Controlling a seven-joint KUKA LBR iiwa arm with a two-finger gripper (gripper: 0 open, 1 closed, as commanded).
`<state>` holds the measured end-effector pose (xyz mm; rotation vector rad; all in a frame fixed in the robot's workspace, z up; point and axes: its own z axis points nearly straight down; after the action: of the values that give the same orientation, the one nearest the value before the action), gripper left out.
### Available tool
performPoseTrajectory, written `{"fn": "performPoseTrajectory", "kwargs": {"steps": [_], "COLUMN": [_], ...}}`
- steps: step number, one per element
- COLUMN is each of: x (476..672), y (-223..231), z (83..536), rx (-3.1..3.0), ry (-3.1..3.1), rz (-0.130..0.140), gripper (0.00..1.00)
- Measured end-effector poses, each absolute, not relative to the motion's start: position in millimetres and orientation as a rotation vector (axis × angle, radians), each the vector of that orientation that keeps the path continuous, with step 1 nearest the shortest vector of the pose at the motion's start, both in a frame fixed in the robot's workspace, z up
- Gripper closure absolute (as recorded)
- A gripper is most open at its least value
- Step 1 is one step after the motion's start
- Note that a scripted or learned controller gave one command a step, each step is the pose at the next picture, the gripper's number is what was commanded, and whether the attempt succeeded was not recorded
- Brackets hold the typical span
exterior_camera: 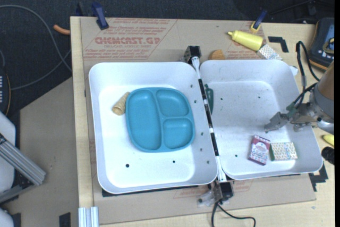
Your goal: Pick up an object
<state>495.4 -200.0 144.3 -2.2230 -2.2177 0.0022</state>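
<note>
So the likely pick targets were sitting in the right bin (239, 80), down in its near right corner: a small flat red packet (259, 150) with a printed face, rectangular and a bit tilted, and right beside it a pale rectangular card or box (283, 151) with a speckled print and a green edge on its left side. The two looked like they were touching or close to it, both lying flat on the white floor of the bin.

The gripper (276, 122) hung just above and a little left of the red packet, coming in from the right on the grey arm (325, 97). Its dark metal fingers were pointing left and down toward the bin floor, and nothing was between them. How far apart they were, honestly I couldn't tell from this angle.

Against the right bin's left wall there was also a dark green thing (209, 98), mostly hidden by the rim.

The left bin (106, 77) held a smooth teal plastic plate (159, 118), rounded corners, three compartments. Touching its upper left edge was a tan, cone-shaped piece (120, 103).

Both bins were shallow, glossy white, clipped together along the middle, and sat on a cardboard sheet (127, 37) with red lettering. Behind the right bin lay a yellow bottle (246, 39) on its side.
</note>
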Motion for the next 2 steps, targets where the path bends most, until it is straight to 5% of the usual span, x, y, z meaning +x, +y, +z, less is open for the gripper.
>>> {"fn": "performPoseTrajectory", "kwargs": {"steps": [1,2], "x": [479.0,527.6], "y": [-117.5,-150.4], "z": [102.3,84.5], "rx": [-2.220,-2.222], "ry": [-2.221,-2.222], "rz": [0.000,0.000], "gripper": [0.00,0.00]}}
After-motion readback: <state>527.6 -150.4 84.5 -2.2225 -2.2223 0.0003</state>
